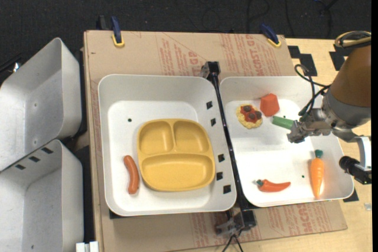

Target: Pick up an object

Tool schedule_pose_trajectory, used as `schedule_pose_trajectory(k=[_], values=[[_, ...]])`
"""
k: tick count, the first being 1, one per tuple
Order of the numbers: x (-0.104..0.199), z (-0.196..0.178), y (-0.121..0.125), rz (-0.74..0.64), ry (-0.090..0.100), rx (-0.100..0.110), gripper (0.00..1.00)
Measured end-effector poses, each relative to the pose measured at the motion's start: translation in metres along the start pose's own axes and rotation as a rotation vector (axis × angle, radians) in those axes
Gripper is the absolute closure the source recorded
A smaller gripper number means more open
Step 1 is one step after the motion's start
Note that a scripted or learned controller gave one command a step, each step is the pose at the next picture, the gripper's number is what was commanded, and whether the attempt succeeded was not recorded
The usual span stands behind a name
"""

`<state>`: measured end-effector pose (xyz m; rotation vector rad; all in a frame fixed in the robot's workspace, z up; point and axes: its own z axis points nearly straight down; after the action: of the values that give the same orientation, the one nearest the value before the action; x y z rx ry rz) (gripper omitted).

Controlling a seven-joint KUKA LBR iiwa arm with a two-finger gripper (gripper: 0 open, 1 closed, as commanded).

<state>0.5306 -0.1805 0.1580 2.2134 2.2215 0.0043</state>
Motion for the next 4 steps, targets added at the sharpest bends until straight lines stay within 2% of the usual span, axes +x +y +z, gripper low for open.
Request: schedule_pose_trajectory(k=[2,3,4], values=[[-0.009,-0.107,0.011,0.000,-0.001,-0.001,1.00],[0.050,-0.108,0.017,-0.005,0.003,0.005,1.00],[0.111,-0.104,0.035,-0.005,0.003,0.004,1.00]])
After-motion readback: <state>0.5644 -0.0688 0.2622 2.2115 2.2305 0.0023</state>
